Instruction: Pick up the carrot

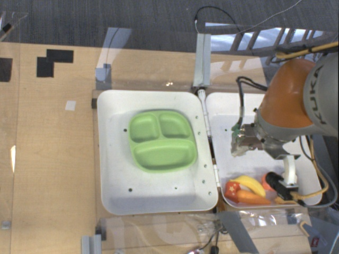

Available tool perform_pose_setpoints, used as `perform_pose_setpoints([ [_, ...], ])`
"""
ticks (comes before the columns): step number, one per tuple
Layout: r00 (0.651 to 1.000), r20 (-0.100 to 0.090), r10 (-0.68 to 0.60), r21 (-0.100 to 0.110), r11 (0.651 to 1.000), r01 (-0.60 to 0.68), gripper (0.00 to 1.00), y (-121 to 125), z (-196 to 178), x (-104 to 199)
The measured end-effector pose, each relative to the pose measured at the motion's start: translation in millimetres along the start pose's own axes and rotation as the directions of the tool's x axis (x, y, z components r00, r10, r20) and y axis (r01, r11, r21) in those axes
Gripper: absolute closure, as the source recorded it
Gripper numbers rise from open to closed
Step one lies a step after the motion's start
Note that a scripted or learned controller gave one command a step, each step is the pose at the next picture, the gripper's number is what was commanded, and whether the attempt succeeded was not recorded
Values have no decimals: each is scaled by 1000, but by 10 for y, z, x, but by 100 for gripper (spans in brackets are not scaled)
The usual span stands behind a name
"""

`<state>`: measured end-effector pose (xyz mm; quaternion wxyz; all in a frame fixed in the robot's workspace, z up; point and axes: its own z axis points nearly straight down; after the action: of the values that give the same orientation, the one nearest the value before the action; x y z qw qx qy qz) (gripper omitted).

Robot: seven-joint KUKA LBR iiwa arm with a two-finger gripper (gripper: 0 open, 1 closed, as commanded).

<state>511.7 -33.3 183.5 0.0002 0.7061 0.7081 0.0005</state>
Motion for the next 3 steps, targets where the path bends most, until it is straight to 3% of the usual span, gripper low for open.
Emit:
perform_pose_setpoints([
  [1,998,1,68,-6,998,-68,100,-216,-753,-642],
  [2,997,3,81,-7,997,-81,100,105,-1153,-1544],
  [3,997,4,74,-12,997,-74,100,125,-1267,-1532],
])
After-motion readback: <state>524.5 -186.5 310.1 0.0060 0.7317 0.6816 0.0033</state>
